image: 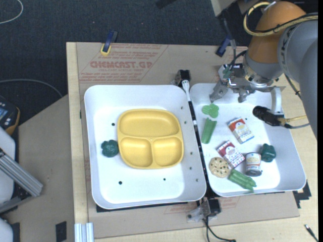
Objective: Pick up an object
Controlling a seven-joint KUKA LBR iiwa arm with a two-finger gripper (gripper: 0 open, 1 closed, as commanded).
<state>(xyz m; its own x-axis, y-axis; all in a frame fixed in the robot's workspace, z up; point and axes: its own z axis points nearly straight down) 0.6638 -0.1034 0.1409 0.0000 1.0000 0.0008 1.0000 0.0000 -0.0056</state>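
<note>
1. The gripper (229,89) is hanging over the right bin (292,155), its fingers spread apart and holding nothing.
2. A green pepper (209,129), slim and glossy, is lying just below it near the bin's left wall.
3. Its long axis is running nearly top-to-bottom, tilting slightly.

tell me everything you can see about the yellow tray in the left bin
The yellow tray is a smooth, plastic-looking divided plate with rounded corners. It has three compartments: one long one across the far side and two smaller ones side by side along the near side, parted by raised ridges. It lies flat and right way up, near the middle of the left bin, resting on the bin's floor. Nothing lies in its compartments. A small dark green toy sits just off its left edge, close beside it.
</note>
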